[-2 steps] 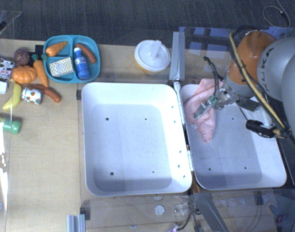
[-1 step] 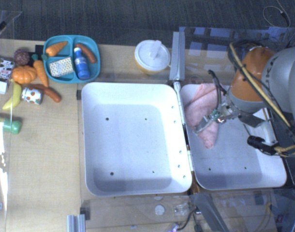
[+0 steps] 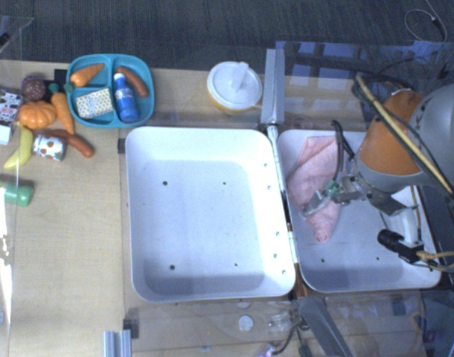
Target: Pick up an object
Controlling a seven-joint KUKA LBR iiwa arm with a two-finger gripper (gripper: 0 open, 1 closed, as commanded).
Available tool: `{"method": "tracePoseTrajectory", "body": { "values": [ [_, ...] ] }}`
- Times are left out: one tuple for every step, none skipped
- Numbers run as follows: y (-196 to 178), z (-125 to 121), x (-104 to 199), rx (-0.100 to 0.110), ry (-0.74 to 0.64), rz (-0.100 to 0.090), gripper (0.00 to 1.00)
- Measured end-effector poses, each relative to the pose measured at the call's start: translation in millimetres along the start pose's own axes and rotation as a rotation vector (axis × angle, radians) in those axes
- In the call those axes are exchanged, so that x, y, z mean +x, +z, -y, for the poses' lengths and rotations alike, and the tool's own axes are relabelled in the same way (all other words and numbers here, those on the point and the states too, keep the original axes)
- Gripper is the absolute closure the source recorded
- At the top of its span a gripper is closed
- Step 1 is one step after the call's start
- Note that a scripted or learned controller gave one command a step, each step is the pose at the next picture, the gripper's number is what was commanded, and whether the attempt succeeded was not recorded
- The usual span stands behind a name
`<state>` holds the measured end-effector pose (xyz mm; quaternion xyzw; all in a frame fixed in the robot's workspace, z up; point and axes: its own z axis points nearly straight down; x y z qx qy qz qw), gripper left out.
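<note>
A pink cloth (image 3: 310, 173) lies crumpled along the left side of the right bin (image 3: 361, 266), stretching from the bin's back wall toward its middle. The arm, grey with an orange band (image 3: 387, 151), reaches in from the right. Its gripper (image 3: 320, 199) is low over the lower half of the cloth and looks to be touching it. The gripper's metal tip overlaps the fabric, so part of the cloth is hidden beneath it.
The left bin (image 3: 205, 214) sits beside the right one. A white lidded cup (image 3: 234, 85) stands behind the bins. A blue tray (image 3: 108, 91) and toy food (image 3: 45, 121) lie at the far left. Cables (image 3: 409, 251) trail at the right bin's right edge.
</note>
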<state>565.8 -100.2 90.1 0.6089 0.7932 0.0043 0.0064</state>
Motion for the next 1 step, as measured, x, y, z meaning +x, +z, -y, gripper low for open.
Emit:
{"method": "tracePoseTrajectory", "body": {
  "values": [
    [-0.8,26.1,5.6,-0.003,0.115,0.001,0.0]
  ]
}}
